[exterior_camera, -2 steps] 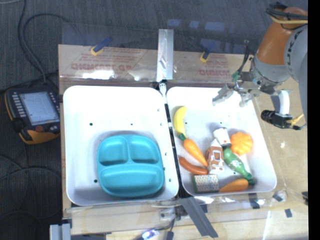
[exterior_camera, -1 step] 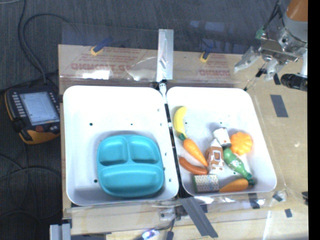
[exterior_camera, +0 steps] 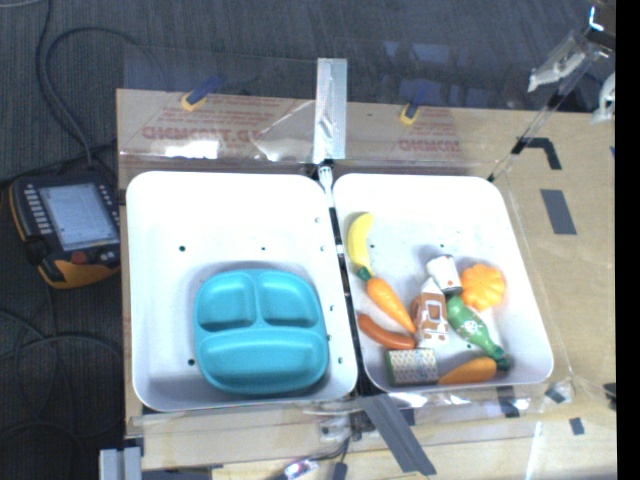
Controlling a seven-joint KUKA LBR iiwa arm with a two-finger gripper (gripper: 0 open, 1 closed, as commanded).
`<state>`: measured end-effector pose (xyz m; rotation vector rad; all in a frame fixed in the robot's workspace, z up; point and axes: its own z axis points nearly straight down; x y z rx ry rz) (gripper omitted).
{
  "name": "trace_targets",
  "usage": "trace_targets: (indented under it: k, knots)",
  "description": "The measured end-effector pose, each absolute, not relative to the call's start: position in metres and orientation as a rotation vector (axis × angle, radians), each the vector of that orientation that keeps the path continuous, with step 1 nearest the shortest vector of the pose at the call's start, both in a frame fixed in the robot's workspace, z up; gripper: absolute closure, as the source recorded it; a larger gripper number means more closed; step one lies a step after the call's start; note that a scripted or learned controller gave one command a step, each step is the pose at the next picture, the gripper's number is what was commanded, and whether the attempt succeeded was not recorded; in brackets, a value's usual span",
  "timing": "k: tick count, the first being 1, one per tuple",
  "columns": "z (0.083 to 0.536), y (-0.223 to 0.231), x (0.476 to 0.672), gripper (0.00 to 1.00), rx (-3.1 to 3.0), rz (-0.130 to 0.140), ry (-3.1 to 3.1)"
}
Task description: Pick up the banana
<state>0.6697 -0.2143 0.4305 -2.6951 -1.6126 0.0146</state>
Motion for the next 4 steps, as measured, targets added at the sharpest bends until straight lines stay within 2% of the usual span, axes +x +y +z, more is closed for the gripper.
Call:
trace_targets:
  k: [1,2,3,4]
  knots:
    - [0.43,-0.215,0.67,0.0,-2.836,0.015,-1.348]
    - [0.299,-0.159,0.658,0.0,-2.92,0.016,-1.147]
    - [0.304,-0.158,0.659,1.0,-2.914,0.03,-1.151]
    - [0.332,-0.19,0.656,1.0,-2.989,0.015,-0.956]
